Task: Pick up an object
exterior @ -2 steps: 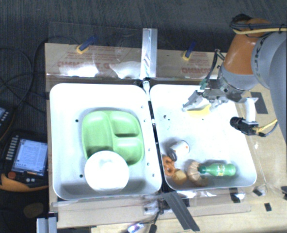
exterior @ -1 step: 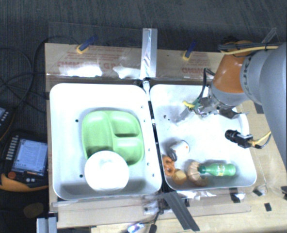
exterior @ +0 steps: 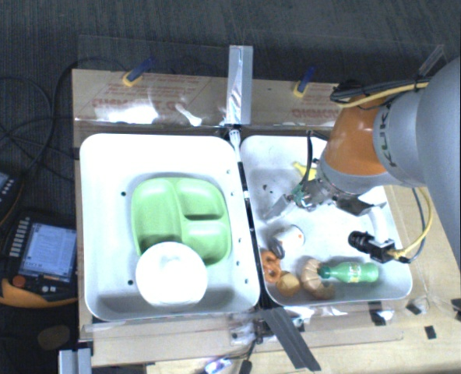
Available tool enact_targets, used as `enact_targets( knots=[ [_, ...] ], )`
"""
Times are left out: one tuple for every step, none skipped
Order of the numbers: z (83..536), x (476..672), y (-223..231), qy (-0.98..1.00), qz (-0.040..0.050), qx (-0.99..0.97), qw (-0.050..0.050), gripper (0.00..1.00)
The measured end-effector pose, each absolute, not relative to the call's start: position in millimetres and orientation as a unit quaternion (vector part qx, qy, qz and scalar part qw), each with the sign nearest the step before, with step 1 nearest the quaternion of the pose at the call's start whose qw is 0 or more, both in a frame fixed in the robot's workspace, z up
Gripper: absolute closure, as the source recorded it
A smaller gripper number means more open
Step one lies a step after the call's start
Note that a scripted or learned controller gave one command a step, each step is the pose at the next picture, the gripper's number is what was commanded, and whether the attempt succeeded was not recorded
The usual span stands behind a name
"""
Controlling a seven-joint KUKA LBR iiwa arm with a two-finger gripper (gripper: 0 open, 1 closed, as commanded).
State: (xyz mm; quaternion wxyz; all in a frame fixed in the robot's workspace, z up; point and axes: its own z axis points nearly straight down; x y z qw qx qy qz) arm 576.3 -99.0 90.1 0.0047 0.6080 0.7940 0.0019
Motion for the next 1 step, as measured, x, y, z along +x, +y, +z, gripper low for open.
enact_targets(
  knots=[
    [183.1, 537.6, -89.3, 0.772, -0.0007, 0.636, -0.001, 0.00]
  ],
)
